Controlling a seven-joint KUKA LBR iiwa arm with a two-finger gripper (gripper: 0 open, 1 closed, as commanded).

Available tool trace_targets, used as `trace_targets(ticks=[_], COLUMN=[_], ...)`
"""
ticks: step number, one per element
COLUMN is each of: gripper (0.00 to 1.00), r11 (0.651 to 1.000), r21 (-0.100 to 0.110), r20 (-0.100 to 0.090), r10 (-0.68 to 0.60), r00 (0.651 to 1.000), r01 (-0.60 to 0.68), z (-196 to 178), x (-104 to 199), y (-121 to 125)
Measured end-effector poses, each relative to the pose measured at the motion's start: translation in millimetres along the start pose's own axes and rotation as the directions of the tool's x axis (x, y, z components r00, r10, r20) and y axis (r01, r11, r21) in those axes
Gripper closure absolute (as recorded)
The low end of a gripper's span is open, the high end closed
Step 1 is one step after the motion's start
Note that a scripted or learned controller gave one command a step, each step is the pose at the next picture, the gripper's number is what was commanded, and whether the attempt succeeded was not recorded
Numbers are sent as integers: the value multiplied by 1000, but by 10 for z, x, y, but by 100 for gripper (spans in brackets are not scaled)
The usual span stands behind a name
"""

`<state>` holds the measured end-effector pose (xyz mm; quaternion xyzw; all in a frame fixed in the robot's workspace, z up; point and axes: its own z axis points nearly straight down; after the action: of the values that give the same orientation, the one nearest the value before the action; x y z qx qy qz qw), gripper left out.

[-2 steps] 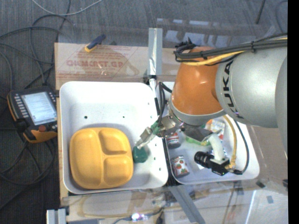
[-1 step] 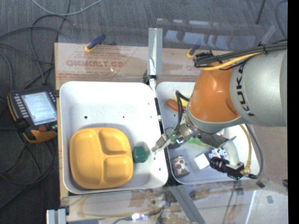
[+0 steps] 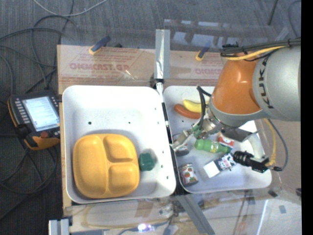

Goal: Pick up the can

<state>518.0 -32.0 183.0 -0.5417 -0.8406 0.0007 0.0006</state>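
Sitting low in the right bin (image 3: 264, 180), a short printed cylindrical can (image 3: 188, 174); tool (image 3: 182, 142) grip unclear.

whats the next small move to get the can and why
Probably shift the gripper toward the view's bottom, over the can. It sits at the right bin's near-left corner, apart from the green bottle, while the gripper hangs beyond it.

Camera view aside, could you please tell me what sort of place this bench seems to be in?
Probably a robotics lab: a KUKA arm reaches over two white bins, a teach pendant lies alongside, and cables trail across the carpet.
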Motion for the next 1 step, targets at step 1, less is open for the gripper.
trace_targets(ticks=[1], gripper=[100], r11=[1000], r21=[0], r20=[-2], r10=[0], r00=[1000], r01=[0], z=[-86], x=[4], y=[6])
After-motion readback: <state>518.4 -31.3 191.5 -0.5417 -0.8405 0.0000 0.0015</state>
